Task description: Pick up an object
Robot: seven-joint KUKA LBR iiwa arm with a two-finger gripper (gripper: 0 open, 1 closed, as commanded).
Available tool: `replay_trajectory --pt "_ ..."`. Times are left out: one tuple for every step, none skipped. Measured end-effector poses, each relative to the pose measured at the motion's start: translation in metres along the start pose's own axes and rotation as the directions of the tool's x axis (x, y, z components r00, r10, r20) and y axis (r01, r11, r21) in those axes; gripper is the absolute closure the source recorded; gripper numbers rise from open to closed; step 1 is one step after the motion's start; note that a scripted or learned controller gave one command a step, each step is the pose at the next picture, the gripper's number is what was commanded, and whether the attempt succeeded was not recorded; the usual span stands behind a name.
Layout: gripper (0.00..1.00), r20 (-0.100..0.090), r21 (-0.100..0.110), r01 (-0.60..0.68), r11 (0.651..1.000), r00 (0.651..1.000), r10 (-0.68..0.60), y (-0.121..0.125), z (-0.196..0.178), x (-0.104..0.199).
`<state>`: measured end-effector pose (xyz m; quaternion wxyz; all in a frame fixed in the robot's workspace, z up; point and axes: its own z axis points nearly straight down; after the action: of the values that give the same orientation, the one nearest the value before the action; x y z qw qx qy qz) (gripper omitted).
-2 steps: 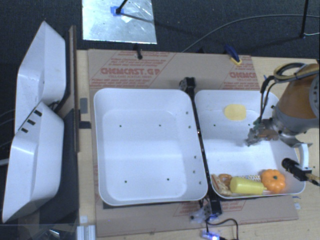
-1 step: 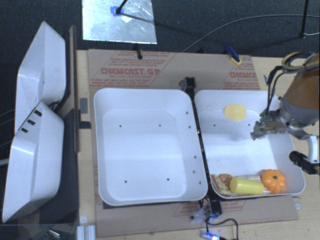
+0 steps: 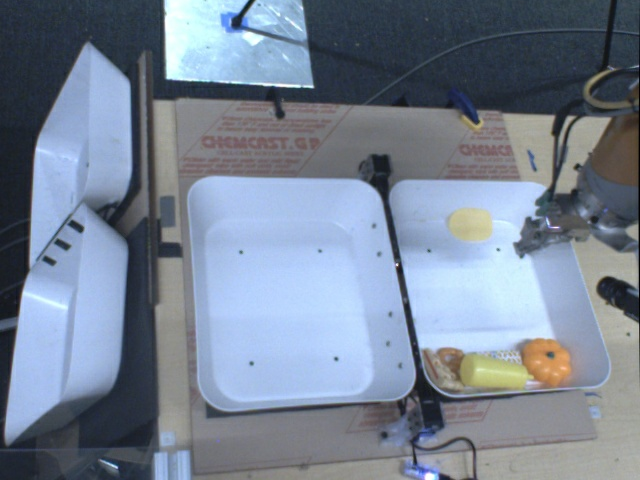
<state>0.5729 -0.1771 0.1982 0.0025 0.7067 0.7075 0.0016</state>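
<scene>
The gripper (image 3: 540,230) is seen over the right bin (image 3: 480,313), near its far right edge. Whether it is open or closed cannot be told, and nothing is seen held in it. A pale yellow disc (image 3: 470,224) lies just beside it, near the far edge. Along the near edge, a pastry (image 3: 444,364), a yellow block (image 3: 492,372) and an orange pumpkin (image 3: 546,360) are lined up toward the right corner. The left bin (image 3: 290,293) is alongside. No pick is judged done yet; descent, grasp and lift remain.
</scene>
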Motion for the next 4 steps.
replay_trajectory --pt "1.00 0.000 0.001 -0.001 1.000 1.000 0.001 -0.003 -0.045 -0.005" --pt "1.00 0.000 0.001 0.000 1.000 1.000 0.000 -0.002 -0.090 -0.005" --pt "1.00 -0.001 0.005 0.003 1.000 1.000 -0.003 -0.001 -0.091 0.048" --pt "1.00 -0.002 0.006 0.003 1.000 1.000 -0.003 0.007 -0.071 0.098"
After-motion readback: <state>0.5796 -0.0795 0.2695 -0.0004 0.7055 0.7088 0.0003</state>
